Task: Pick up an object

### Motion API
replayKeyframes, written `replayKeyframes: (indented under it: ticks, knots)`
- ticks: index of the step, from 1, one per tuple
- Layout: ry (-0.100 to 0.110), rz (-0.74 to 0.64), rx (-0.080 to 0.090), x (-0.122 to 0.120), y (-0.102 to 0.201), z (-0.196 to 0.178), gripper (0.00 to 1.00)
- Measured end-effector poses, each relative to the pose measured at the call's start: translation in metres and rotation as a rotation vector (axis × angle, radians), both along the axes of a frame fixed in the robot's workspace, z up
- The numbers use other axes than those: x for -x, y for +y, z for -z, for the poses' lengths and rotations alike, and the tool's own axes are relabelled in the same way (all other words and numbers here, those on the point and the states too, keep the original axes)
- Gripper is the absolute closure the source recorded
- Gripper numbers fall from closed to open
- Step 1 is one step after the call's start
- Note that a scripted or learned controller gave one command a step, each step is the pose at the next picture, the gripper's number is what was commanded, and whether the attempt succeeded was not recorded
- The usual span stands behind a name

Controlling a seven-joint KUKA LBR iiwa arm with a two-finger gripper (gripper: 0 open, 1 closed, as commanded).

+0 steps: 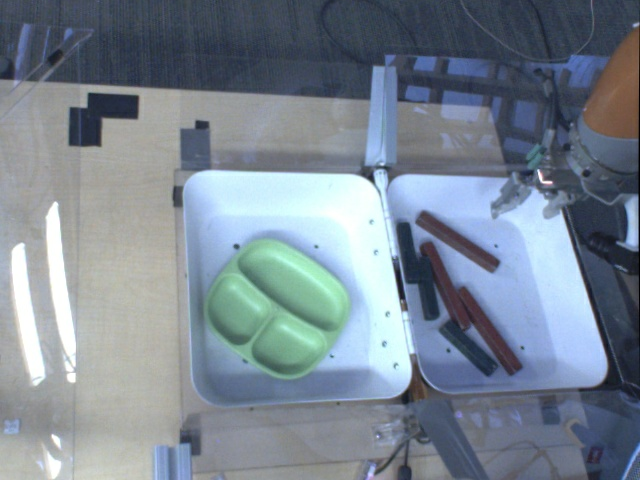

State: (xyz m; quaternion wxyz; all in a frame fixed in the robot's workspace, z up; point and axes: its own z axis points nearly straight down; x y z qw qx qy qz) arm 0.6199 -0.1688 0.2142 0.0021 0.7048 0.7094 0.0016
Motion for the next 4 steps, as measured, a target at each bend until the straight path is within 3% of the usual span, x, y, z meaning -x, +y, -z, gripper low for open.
replayKeyframes:
  ticks: [1, 2, 3, 4]
  knots:
    - [-0.018, -0.11, 0.006, -0.008, -0.011, 0.109, 0.0]
    - [-0.028, -0.203, 0.011, 0.014, 0.042, 0.115, 0.0]
    - [-0.029, -0.305, 0.023, 0.068, 0.061, 0.117, 0.0]
    - [-0.026, -0.31, 0.015, 0.067, 0.065, 0.106, 1.0]
